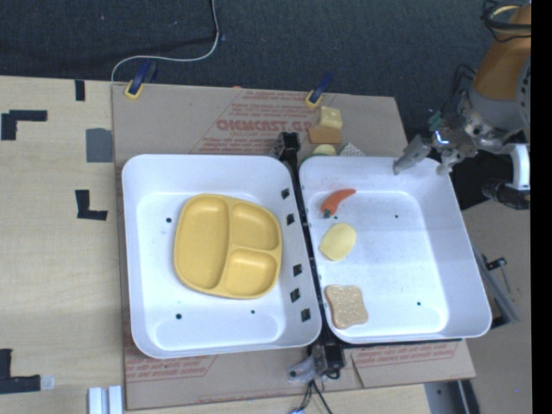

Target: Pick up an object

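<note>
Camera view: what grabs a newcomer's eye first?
The yellow divided plate in the left bin stands out most. In the right bin, along its left side, lie an orange carrot-like piece, a pale yellow lump and a toast slice. The gripper hangs over that bin's far right corner.

The bench bears cardboard, apparently under two white bins.

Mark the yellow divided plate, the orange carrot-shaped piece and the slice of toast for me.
yellow divided plate [228, 246], camera view, on the ridge between its compartments.
orange carrot-shaped piece [337, 199], camera view, on its middle.
slice of toast [347, 305], camera view, on its top face.
</note>
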Robot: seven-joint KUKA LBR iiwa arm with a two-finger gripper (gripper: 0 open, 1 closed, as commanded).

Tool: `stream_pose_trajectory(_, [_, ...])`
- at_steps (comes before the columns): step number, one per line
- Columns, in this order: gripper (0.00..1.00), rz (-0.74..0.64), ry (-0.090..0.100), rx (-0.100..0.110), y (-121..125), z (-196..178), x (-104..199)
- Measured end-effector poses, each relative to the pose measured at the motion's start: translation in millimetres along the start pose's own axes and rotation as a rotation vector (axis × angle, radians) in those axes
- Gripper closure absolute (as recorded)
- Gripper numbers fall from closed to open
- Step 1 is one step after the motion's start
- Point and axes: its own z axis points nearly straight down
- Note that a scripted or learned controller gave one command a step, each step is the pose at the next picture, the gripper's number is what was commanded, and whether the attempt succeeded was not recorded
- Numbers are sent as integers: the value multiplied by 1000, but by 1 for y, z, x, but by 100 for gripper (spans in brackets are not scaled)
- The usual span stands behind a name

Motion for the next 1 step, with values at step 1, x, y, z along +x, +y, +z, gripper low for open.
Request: stream_pose_trajectory(1, [0,-4,-1,1,-1,120,56])
